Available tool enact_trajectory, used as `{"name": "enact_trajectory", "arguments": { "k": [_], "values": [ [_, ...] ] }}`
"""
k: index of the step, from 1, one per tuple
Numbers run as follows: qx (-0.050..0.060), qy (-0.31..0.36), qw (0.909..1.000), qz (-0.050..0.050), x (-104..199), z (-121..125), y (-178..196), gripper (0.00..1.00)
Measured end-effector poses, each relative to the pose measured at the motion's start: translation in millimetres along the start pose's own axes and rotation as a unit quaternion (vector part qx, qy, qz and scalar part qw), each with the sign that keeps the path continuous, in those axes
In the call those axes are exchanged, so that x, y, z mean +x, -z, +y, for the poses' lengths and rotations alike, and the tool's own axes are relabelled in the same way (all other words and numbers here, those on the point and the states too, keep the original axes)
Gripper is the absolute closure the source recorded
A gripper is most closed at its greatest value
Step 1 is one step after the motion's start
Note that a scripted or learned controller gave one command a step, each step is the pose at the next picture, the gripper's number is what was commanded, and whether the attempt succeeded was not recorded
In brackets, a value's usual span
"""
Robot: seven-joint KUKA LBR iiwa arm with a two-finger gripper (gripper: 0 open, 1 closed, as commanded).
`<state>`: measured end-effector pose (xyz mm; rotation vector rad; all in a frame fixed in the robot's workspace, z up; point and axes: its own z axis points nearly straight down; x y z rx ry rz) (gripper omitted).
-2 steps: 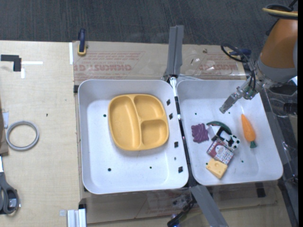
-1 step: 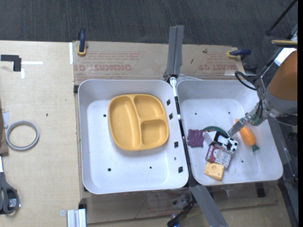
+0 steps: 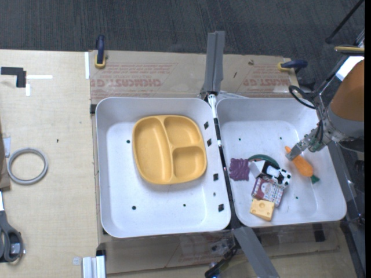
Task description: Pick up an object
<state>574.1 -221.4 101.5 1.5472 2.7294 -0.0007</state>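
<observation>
The right bin [image 3: 243, 127] holds several small items. An orange toy carrot [image 3: 302, 166] with a green end lies near the bin's right wall. To its left are a purple piece [image 3: 239, 168], a green curved piece [image 3: 262, 158], a black-and-white toy [image 3: 280, 175], a printed packet [image 3: 269, 191] and a yellow cheese wedge [image 3: 262, 210]. My gripper [image 3: 297, 150] reaches in from the right and hangs low just above the carrot's upper end. I see nothing lifted off the bin floor.
A yellow divided plate [image 3: 170, 149] lies in the left bin [image 3: 116, 201]. A raised divider [image 3: 215, 138] separates the bins. On the bench at the left lie a grey tape ring [image 3: 26, 165] and scissors [image 3: 10, 243]. Clamps [image 3: 101, 51] hold the cardboard at the back.
</observation>
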Motion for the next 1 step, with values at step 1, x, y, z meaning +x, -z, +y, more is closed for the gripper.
{"name": "enact_trajectory", "arguments": {
  "k": [1],
  "values": [
    [0.002,-0.126,0.9920,0.001,55.0,0.7,157.2,1.00]
  ]
}}
